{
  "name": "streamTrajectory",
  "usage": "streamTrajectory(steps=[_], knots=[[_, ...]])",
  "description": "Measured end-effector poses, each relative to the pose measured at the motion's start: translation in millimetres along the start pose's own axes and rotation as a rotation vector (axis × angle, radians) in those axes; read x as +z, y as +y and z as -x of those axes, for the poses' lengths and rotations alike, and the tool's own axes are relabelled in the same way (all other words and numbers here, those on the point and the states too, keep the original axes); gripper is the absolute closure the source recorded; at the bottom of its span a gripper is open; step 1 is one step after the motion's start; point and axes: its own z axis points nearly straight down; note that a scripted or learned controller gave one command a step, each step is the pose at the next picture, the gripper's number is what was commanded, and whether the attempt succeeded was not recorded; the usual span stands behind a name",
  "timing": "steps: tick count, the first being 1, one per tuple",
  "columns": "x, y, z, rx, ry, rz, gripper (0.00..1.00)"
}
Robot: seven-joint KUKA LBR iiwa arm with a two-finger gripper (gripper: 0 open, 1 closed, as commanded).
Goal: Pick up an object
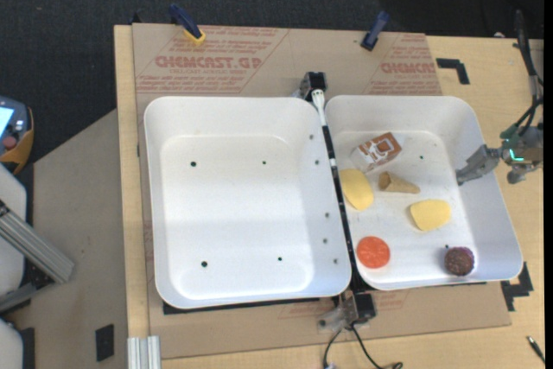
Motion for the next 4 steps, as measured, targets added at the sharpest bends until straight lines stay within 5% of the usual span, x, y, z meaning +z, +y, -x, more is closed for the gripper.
streamTrajectory(steps=[1,2,3,4], knots=[[-92,-15,-65,-0.007,0.000,0.009,0.00],[-154,-21,-173,-0.012,0.002,0.010,0.00],[-165,-22,-266,-0.012,0.003,0.004,0.00],[-175,-21,-260,-0.002,0.000,0.006,1.00]])
